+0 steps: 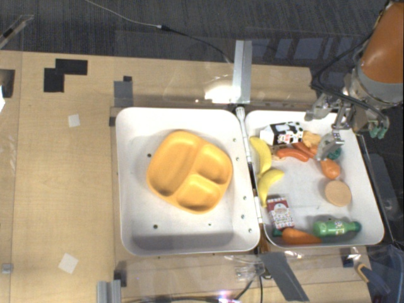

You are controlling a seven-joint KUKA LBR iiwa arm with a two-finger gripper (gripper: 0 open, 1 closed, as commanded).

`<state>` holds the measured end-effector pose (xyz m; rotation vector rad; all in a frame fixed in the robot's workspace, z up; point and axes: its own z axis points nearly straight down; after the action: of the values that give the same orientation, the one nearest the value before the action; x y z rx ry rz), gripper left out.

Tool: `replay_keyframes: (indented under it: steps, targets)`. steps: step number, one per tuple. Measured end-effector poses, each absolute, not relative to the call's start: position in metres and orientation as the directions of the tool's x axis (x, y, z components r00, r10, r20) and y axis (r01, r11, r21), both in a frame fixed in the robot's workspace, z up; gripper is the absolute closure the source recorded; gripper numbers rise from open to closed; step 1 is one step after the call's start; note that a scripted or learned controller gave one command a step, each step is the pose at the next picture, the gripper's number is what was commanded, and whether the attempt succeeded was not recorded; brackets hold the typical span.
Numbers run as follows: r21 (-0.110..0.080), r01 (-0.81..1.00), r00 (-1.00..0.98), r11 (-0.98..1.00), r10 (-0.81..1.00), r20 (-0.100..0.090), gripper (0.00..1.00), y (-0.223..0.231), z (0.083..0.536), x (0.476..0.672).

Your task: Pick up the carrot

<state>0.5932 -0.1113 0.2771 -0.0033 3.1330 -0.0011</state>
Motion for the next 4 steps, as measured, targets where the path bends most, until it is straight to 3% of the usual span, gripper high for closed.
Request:
replay_keyframes:
  steps: [1,2,3,4]
  targets:
    - [0.002,0.075,-0.997,0.997,0.075,0.003,0.00,-0.147,0.159,0.591]
    - [0.002,0.266,-0.964,0.964,0.266,-0.013,0.00,-0.154,0.089,0.565]
    - [0.002,0.395,-0.919,0.919,0.395,-0.012,0.00,-0.190,0.150,0.625]
    - [0.003,0.459,-0.888,0.888,0.459,-0.012,0.00,-0.182,0.089,0.596]
